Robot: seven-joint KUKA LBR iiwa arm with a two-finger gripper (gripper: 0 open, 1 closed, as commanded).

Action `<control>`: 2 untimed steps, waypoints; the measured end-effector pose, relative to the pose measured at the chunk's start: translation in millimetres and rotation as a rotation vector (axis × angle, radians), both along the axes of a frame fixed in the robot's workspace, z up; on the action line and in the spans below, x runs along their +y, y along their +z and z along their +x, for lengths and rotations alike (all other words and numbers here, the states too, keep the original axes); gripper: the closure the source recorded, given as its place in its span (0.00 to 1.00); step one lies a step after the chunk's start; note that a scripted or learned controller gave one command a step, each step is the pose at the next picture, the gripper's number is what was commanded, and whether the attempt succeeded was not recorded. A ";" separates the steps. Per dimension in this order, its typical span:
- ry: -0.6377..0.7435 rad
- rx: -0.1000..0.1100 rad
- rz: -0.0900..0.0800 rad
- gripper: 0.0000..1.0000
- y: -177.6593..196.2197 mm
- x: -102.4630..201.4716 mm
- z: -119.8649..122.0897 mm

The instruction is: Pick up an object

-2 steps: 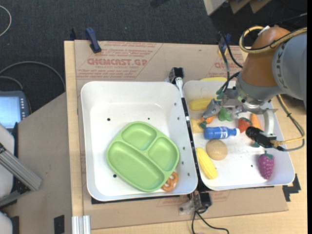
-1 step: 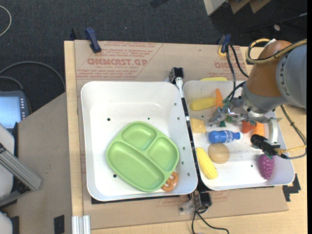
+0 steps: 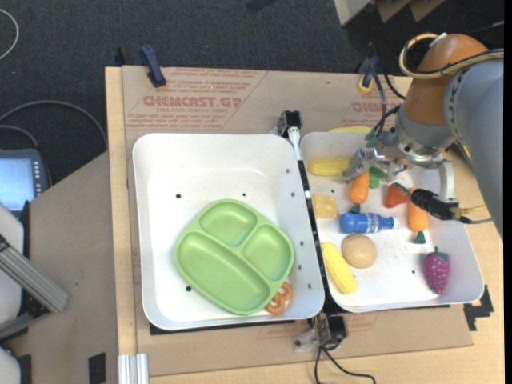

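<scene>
Lying along the right bin's (image 3: 472, 288) near edge are one corn cob (image 3: 339, 268), one tan potato (image 3: 359, 251) and one purple grape bunch (image 3: 436, 270). Mid-bin lies one blue bottle (image 3: 366, 223). Toward the far edge the gripper (image 3: 370, 165) hangs just over a small orange carrot (image 3: 360, 187); whether its jaws are parted, I cannot tell.

Small orange toy carrot (image 3: 360, 187), tilted, near the right bin's far edge, under the pincer (image 3: 370, 163).

A divided plate (image 3: 234, 254) lies in the left bin (image 3: 160, 166); toy foods (image 3: 359, 250) fill the right bin (image 3: 460, 282).
</scene>
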State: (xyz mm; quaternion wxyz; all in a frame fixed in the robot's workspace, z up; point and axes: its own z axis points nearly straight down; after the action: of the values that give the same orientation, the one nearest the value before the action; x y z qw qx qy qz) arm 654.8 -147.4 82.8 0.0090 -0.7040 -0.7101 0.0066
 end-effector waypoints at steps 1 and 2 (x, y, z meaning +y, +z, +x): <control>-0.006 -0.007 -0.002 1.00 10.5 0.0 -0.7; -0.006 -0.027 -0.002 1.00 95.1 34.6 -38.0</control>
State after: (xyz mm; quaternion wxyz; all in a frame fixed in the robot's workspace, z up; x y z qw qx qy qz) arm 616.8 -112.9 177.9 -0.0011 -0.7061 -0.7081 -0.0022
